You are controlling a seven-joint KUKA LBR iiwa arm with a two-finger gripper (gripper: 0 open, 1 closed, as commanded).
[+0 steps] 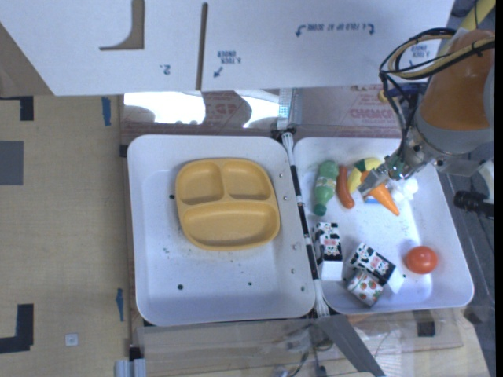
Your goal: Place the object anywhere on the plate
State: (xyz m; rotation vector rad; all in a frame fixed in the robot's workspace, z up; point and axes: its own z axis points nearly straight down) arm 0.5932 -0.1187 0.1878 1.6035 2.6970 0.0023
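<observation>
Yellow plate [227, 203] in left bin [149, 234] | end effector [379, 181] touching carrot [386, 199]

The yellow plate [227, 203] sits in the left bin [149, 234]; the end effector [383, 177] hovers over the right bin's [448, 242] toys (carrot [386, 199] nearest).

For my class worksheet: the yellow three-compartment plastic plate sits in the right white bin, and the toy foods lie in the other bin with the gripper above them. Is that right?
Not quite. The camera view shows the yellow three-compartment plastic plate in the left white bin; the toy foods, among them an orange carrot, lie in the right white bin, with the gripper above them.
</observation>
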